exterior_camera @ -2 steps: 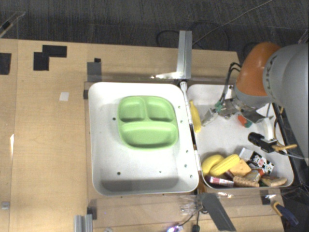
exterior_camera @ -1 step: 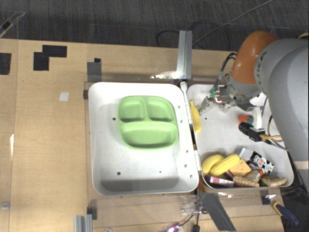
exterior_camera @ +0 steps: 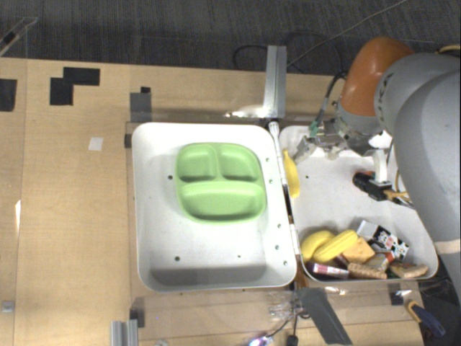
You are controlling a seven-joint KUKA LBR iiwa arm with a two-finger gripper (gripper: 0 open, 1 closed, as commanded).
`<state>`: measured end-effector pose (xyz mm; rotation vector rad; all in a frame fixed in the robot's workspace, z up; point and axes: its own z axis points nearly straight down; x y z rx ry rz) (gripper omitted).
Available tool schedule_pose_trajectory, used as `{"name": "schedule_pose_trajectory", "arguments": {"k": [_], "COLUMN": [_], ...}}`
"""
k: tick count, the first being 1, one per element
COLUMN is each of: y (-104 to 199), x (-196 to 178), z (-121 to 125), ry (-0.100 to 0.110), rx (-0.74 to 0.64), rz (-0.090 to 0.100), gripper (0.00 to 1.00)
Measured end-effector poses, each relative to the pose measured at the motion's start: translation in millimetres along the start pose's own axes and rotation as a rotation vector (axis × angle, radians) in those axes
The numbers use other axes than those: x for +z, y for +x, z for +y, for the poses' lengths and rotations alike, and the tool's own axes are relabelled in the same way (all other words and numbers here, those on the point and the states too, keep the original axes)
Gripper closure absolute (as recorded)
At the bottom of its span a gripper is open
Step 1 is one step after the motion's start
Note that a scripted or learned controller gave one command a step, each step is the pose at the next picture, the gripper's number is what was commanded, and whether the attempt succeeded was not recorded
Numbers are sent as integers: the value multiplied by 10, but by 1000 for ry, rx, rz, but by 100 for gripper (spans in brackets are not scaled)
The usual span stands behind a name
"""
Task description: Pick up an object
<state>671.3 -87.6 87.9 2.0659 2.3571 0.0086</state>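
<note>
Banana [exterior_camera: 290, 173] — lengthwise along bin wall [exterior_camera: 282, 193]

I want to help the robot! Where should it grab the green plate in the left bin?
Probably the green plate by its raised outer rim, coming straight down from above. It lies flat in the left bin, so there is no side to pinch; its near edge has open floor beside it for a finger.

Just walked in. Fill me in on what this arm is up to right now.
The grey arm reaches in from the right over the right-hand bin, with its pincer near that bin's far left corner, close to a yellow item lying along the divider. Nothing is seen in its grip. A heap of small items sits at the near end of that bin. The left bin holds a green divided tray, untouched.
</note>
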Motion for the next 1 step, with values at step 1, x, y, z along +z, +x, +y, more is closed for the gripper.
{"name": "schedule_pose_trajectory", "arguments": {"k": [1], "y": [-1], "x": [0], "z": [0], "ry": [0], "rx": [0], "rz": [0], "gripper": [0]}}
